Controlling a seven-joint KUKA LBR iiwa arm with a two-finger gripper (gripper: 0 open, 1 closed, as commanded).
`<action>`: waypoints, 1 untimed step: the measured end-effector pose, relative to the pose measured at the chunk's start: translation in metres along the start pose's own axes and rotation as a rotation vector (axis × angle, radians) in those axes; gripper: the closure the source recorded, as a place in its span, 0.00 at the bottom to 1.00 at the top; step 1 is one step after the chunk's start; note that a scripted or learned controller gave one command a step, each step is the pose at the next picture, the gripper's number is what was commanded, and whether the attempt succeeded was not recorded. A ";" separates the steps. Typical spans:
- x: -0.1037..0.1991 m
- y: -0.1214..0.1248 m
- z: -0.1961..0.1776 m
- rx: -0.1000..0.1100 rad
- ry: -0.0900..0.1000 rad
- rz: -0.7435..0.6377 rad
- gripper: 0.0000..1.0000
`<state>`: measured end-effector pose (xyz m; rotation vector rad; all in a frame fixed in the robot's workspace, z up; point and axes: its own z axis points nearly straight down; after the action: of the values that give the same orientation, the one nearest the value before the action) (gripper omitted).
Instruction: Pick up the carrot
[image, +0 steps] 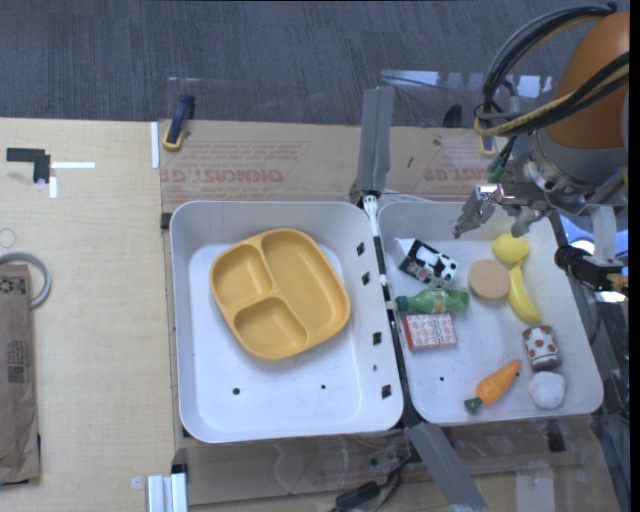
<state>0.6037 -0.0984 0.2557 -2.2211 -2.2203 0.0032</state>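
The carrot (494, 386) lies untouched near the right bin's (590, 400) front edge, well apart from the gripper (487, 207), which hovers empty and open at the bin's far side, the pickup not yet begun.

Carrot (494, 386) (right bin (590, 400)) near front

Carrot (494, 385) lies open above, crowded rightward by can (540, 346) and white ball (547, 389).
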 end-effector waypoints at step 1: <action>-0.035 -0.061 0.077 0.002 0.000 0.088 0.00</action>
<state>0.5430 -0.1330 0.1784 -2.3162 -2.1193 0.0056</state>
